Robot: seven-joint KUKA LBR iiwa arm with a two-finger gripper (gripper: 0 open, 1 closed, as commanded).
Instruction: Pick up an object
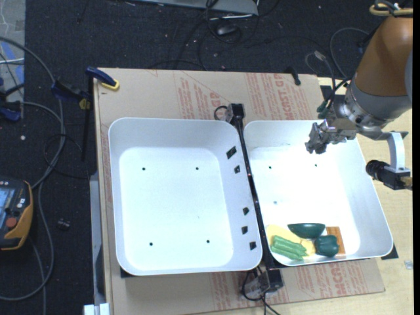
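In the camera view, several small objects lie at the near edge of the right bin (pixel 354 176): a dark green bowl-shaped piece (pixel 306 229), a light green ridged piece (pixel 288 247), a teal lump (pixel 327 245), a yellow flat piece (pixel 278 233) and an orange-brown piece (pixel 335 232). My gripper (pixel 317 142) hangs over the far part of the right bin, well away from those objects. Nothing shows between its dark fingers.
The left bin (pixel 125 176) stands beside the right one, with a black divider strip (pixel 247 189) between them. Both rest on a brown board (pixel 164 90). Cables and a blue clamp (pixel 102 79) lie beyond the board, and a yellow device (pixel 13 214) sits at far left.
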